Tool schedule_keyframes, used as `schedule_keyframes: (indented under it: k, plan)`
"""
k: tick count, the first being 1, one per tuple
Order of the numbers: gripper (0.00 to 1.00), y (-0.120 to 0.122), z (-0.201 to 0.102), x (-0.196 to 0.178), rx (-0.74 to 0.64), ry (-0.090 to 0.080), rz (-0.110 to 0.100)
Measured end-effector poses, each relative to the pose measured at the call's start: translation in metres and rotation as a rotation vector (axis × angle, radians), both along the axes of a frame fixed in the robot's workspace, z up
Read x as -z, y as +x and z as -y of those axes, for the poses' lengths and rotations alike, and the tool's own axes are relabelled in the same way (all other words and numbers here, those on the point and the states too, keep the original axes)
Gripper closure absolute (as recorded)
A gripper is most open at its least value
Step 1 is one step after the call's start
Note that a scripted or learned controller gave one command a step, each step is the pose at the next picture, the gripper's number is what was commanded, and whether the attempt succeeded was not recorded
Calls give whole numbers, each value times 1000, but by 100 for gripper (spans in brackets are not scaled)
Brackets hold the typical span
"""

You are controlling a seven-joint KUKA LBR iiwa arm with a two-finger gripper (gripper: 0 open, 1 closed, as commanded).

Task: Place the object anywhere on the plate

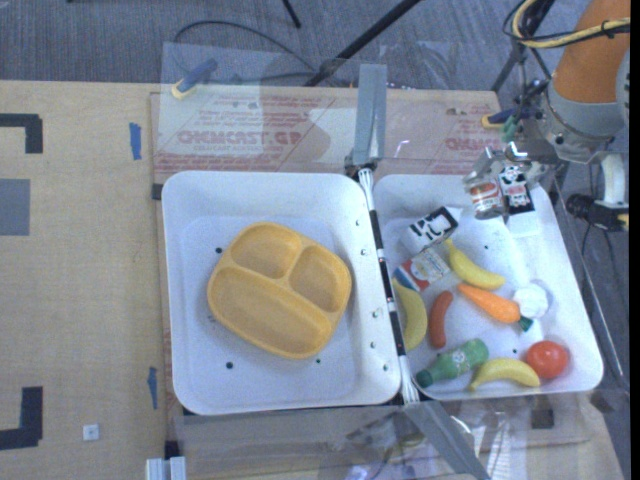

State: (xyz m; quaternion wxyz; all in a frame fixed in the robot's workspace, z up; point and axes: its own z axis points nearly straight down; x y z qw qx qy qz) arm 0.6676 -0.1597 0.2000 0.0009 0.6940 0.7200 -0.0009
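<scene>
A yellow plate point(280, 288) with three compartments lies in the left bin point(190, 208), and nothing rests on it. My gripper point(502, 190) hangs over the back right part of the right bin point(585, 338), far from the plate. Below it in that bin lie toy foods: a black-and-white carton point(432, 226), a small packet point(430, 266), a banana point(472, 268), a carrot point(492, 303), a red sausage point(440, 320), a green bottle point(455, 361), a second banana point(505, 371) and a tomato point(547, 358).
A raised divider point(385, 288) separates the two bins. A yellow piece point(412, 313) lies against it on the right side. White items point(530, 296) sit near the right bin's right wall. Cables and the arm's body point(590, 68) crowd the upper right.
</scene>
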Motion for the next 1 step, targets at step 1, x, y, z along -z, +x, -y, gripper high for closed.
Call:
schedule_keyframes:
  k: [1]
  plan:
    - [100,-47,-73,15,-112,3,-2]
